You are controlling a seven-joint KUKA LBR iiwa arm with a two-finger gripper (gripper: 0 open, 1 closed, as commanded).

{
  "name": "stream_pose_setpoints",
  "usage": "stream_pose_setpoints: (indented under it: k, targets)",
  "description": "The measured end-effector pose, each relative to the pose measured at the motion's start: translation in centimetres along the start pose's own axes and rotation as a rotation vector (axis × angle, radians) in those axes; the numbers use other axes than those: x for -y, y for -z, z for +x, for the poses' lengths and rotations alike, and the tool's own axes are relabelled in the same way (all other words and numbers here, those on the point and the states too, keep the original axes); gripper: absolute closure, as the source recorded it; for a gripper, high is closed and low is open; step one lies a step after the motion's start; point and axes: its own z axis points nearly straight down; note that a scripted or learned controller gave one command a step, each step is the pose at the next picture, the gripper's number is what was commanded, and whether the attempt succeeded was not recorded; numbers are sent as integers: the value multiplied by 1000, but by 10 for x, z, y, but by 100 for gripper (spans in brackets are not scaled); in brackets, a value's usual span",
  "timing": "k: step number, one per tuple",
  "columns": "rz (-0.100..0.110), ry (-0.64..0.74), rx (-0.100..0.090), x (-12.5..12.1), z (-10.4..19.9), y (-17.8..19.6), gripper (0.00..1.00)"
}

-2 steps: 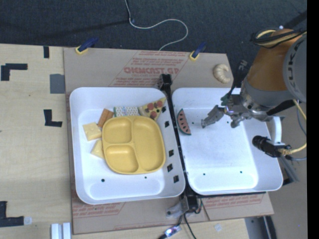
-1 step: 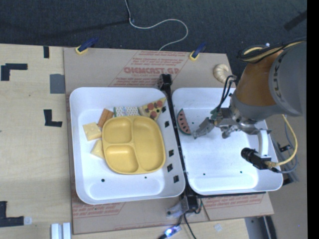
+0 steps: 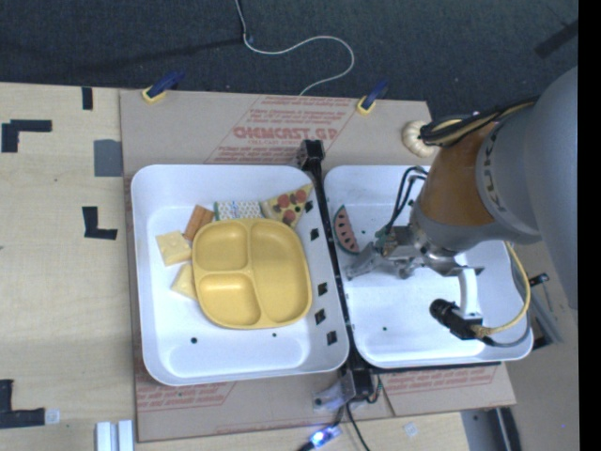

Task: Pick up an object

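In the right bin [image 3: 413, 346] a watermelon slice toy [image 3: 346, 229] lies against the left wall. My gripper [image 3: 362, 268] hangs low over the bin floor just in front of that slice, with a small gap to it, and I see nothing held. The left bin [image 3: 160, 346] holds a yellow divided plate [image 3: 252, 272], tan crackers [image 3: 175, 248], a brown biscuit [image 3: 197, 221] and a pizza slice toy [image 3: 289, 204] along the plate's far and left sides.
The grey arm with its orange band [image 3: 460, 191] covers the right bin's far right part. A black clip [image 3: 310, 153] sits where the bins meet at the back. Cables [image 3: 470, 322] trail near the bin's front right corner.
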Motion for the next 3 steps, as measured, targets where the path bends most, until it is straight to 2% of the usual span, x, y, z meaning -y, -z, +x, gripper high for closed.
stream_pose_setpoints:
  k: [1, 2, 3]
  targets:
    - [-6, 0, 2, 0, 0, -9, 0]
    - [-7, 0, 2, 0, 0, 2, 100]
    - [-10, 0, 1, -2, -4, 45, 100]
